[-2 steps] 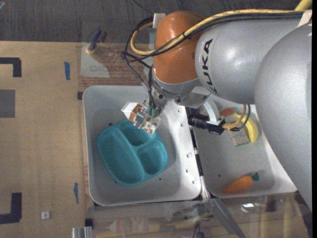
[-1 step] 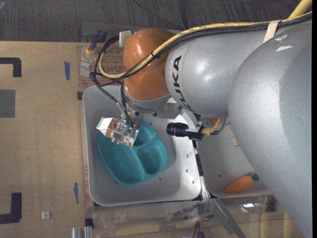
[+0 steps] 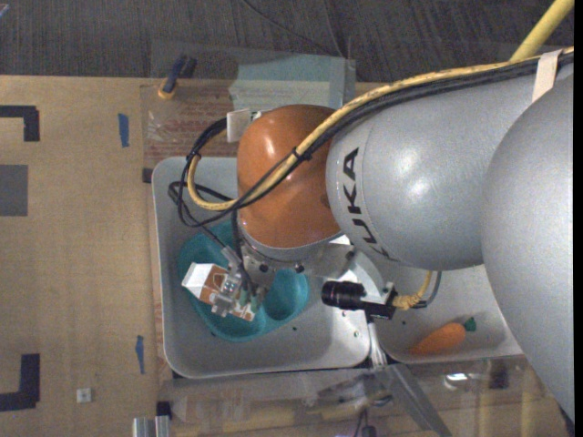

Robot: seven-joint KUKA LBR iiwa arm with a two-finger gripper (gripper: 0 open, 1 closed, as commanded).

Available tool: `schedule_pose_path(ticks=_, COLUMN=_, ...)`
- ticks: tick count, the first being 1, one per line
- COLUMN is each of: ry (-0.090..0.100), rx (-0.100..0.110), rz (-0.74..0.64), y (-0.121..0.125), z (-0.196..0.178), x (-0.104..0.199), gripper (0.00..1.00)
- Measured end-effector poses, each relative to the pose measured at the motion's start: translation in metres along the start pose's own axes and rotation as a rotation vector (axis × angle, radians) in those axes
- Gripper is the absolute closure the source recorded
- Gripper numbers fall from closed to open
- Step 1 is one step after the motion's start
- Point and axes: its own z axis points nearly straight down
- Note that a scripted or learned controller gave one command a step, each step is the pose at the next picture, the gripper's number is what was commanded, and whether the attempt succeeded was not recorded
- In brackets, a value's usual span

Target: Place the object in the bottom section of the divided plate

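I read "UKA" in dark letters on the grey arm [image 3: 428, 189], the rest curving away. The left white bin [image 3: 273, 353] holds a teal divided plate [image 3: 287, 299]; over it sits a small white and orange-brown carton [image 3: 211, 285], right at the jaws [image 3: 232, 291]. Whether they grip it, I cannot tell. The right bin [image 3: 492, 340] holds an orange carrot toy [image 3: 442, 338].

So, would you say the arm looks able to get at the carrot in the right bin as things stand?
Probably yes: the carrot lies uncovered in the right bin, with nothing on it, though the arm is now over the teal plate in the left bin.
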Motion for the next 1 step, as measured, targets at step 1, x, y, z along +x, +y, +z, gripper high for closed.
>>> schedule_pose_path(ticks=1, ry=0.000, rx=0.000, rz=0.002, y=-0.0005, z=-0.0001, x=-0.0006, gripper=0.00)
